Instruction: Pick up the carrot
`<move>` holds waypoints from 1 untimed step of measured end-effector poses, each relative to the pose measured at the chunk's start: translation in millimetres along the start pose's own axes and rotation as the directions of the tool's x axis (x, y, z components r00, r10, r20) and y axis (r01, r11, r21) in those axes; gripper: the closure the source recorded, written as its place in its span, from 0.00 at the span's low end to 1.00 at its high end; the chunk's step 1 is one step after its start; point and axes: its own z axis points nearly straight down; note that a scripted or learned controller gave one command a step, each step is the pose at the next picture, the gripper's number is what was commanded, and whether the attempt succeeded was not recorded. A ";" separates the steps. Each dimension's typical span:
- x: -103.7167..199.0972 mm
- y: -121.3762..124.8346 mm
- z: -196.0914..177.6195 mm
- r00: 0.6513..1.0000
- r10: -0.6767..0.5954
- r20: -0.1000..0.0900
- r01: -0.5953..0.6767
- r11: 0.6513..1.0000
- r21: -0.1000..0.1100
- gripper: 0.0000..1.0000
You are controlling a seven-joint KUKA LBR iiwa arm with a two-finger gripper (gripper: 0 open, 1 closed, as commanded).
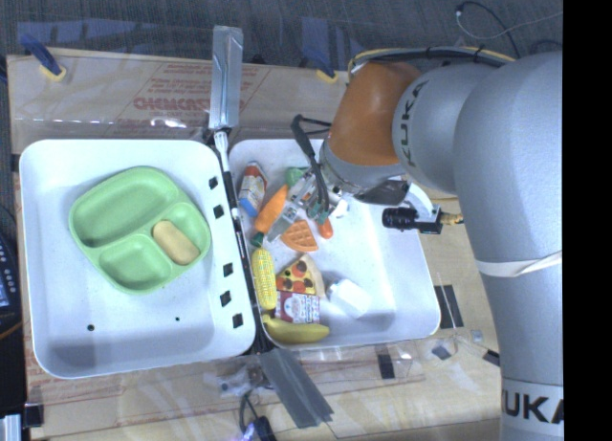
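My gripper (312,198) sits low in the right bin (406,276), near the middle of the frame, and my grey arm with its orange band comes in from the right and covers the bin's upper right part. Whether the gripper is apart or together I cannot tell — the wrist hides most of it from above.

The carrot (271,209) lies just left of the gripper, slanting from upper right down to lower left, its green end up by the gripper. I cannot tell whether they touch, and the carrot is not visibly held.

Around it in the same bin: a small bottle (252,184) with a red top near the upper left wall, a corn cob (263,277) along the left wall, a banana (295,331) at the lower edge, a pizza slice (300,275) over a small printed box (299,309), an orange wedge-shaped piece (300,235) below the gripper, and a white lump (348,297) toward the lower right.

The left bin (57,334) holds a green divided plate (115,205) — a pale yellow, potato-like piece (176,241) rests in its lower right compartment.
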 end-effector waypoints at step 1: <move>5.2 30.8 -103.2 0.999 0.054 0.006 -0.054 0.999 -0.004 0.00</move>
